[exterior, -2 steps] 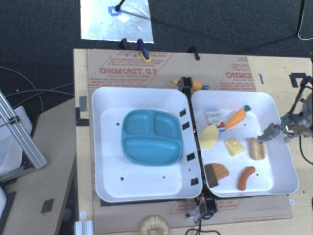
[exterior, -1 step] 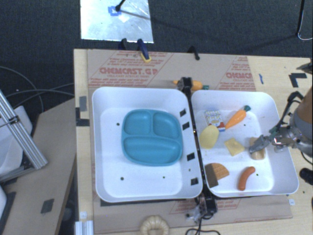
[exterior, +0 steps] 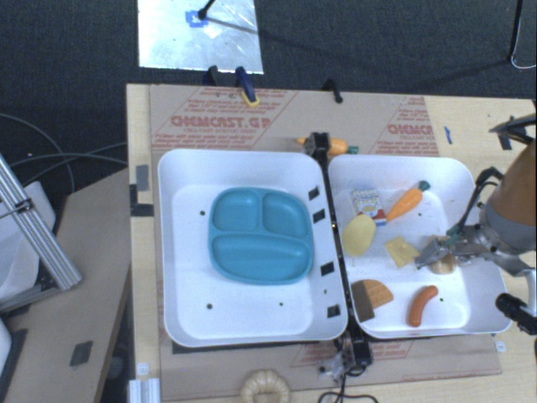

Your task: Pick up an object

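The right bin point(exterior: 457, 175) holds several toy foods: an orange carrot point(exterior: 404, 202), a pale yellow pear-shaped piece point(exterior: 358, 234), a yellow cheese wedge point(exterior: 402, 251), a brown bread slice point(exterior: 372, 294), a red-orange sausage point(exterior: 421, 305) and a small printed packet point(exterior: 366, 200). My gripper point(exterior: 435, 254) reaches in from the right, low over the bin's right half, just right of the cheese wedge. A small tan object point(exterior: 442, 265) lies right at the fingertips; whether it is gripped is unclear.
The left bin point(exterior: 180, 225) carries a blue divided plate point(exterior: 256, 233). Black clips line the seam between the bins point(exterior: 325, 242). A yellow toy point(exterior: 336, 147) sits behind the bins and a beige ring point(exterior: 266, 386) lies on the bench in front.
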